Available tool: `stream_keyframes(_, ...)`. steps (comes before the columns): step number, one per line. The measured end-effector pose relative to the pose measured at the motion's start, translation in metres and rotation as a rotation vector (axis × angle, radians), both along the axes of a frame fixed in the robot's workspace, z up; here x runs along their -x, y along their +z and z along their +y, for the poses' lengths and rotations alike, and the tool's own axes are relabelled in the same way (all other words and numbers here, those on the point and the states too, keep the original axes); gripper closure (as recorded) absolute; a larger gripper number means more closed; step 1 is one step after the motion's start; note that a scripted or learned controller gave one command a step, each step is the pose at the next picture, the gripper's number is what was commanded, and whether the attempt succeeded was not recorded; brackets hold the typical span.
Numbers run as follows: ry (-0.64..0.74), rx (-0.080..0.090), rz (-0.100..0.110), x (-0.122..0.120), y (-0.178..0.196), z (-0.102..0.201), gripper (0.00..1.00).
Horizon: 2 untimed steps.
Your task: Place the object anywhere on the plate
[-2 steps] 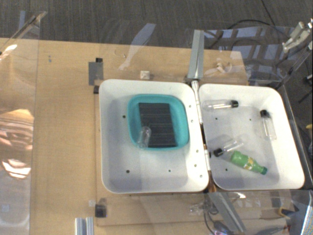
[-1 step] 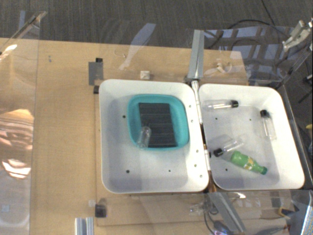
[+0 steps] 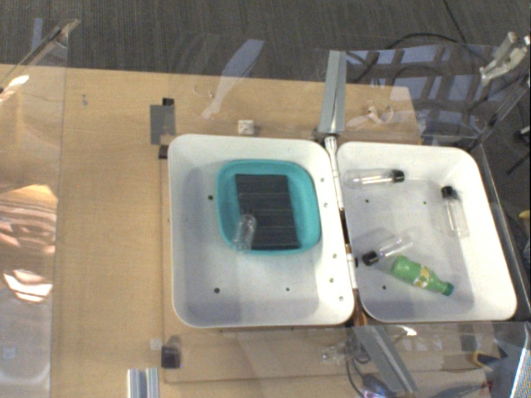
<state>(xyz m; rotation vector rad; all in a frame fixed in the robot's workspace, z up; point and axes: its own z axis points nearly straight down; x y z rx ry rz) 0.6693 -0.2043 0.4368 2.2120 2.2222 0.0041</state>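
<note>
A teal square plate (image 3: pixel 309 214) with a dark ribbed centre lies in the left bin (image 3: pixel 199 288). A clear plastic vial (image 3: pixel 244 231) lies on the plate's lower left part, partly over its rim. In the right bin (image 3: pixel 489 305) lie a green bottle (image 3: pixel 420 275), a clear vial with a black cap (image 3: pixel 384 250) beside it, another clear vial with a black cap (image 3: pixel 374 176) near the top, and a third one (image 3: pixel 452 210) at the right.
A metal divider post (image 3: pixel 333 94) stands behind the seam between the bins. Clear acrylic panels (image 3: pixel 33 181) reflect light at the left of the wooden bench. Cables and a metal frame (image 3: pixel 465 81) sit at the back right.
</note>
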Motion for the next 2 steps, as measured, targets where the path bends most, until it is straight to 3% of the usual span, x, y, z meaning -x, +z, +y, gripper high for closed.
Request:
stream_keyframes(1, -0.084, -0.001, 0.0, 0.0001, 0.0001, 0.0, 0.0)
stream_keyframes(2, -0.064, 0.0, 0.002, -0.0002, -0.0009, 0.0026, 0.0)
